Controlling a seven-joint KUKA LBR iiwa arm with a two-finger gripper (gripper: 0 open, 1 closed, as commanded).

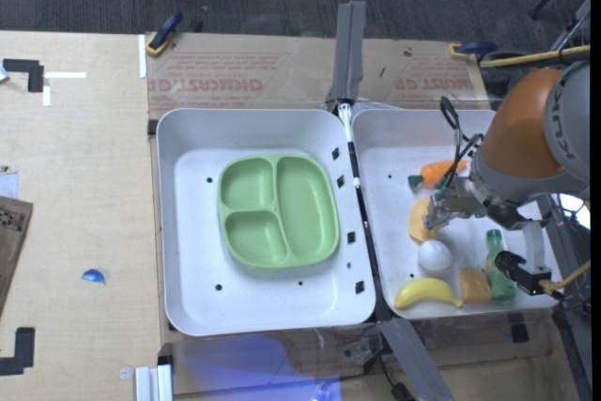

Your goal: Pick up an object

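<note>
Objects crowd the right bin (385, 202): carrot (438, 171), yellow wedge (418, 221), white ball (434, 255), banana (425, 295), green bottle (498, 266). The gripper (438, 211) hovers low over the wedge, seemingly mid-approach; finger state I cannot tell. Next: descend and close squarely.

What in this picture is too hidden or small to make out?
- Hand, camera view: too small and dark to tell whether it grips anything.
- Orange slice: partly covered by the hand.
- Carrot: its right end is hidden behind cables and the arm.
- Green bottle: lower part crossed by a black fitting.
</note>
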